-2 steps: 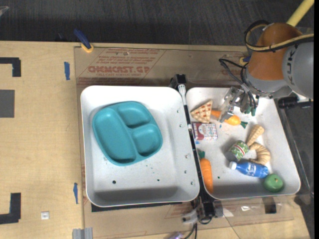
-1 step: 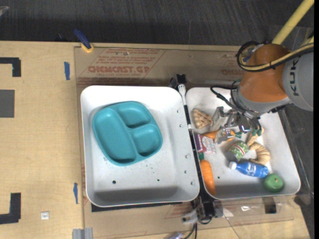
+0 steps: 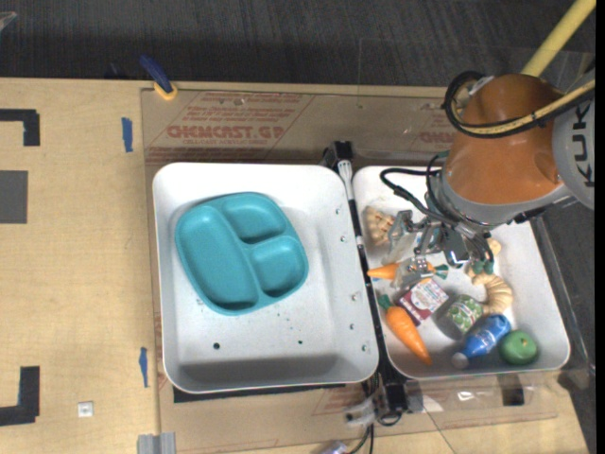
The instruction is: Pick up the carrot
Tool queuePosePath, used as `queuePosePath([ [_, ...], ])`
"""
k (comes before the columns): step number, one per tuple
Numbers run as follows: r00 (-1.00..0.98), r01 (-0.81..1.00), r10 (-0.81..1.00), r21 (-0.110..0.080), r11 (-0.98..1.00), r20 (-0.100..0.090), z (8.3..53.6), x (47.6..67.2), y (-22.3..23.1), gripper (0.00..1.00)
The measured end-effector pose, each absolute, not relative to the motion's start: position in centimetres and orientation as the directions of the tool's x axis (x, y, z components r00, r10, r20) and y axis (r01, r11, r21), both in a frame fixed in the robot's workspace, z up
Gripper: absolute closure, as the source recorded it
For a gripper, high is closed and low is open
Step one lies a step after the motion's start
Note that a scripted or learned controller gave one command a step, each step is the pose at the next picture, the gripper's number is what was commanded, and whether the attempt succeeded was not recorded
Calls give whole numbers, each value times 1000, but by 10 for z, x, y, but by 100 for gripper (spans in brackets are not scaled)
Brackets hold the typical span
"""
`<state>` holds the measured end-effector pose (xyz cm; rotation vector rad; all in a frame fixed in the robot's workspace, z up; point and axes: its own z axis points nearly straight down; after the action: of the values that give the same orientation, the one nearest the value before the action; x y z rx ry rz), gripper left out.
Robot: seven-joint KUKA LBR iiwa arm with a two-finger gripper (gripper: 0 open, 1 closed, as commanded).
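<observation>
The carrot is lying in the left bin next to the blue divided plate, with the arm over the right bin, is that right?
Not quite. The camera view shows the carrot in the right bin, among the other small items near its front left corner. The blue divided plate sits alone in the left bin. The arm is over the right bin.

Cardboard-covered bench (image 3: 76, 282) seemingly bears two white bins (image 3: 255, 348).

At the upper right of the frame, the arm (image 3: 558, 149) shows a broad, glossy orange band with grey casing beside it bearing part of a dark letter. Black cables loop over the orange section. Below hangs the small metallic end effector (image 3: 437, 244).
</observation>
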<state>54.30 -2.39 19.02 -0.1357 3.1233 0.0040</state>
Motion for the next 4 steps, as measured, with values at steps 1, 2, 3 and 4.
queuePosePath([
  [1, -996, -84, -84, 2, 997, -5, 186, 541, -26, 0],
  [2, -995, -104, -104, 1, 995, -3, 185, 490, -28, 0],
  [3, -995, -104, -104, 0, 995, -3, 185, 491, -28, 0],
  [4, -995, -104, -104, 0, 995, -3, 185, 491, -28, 0],
])
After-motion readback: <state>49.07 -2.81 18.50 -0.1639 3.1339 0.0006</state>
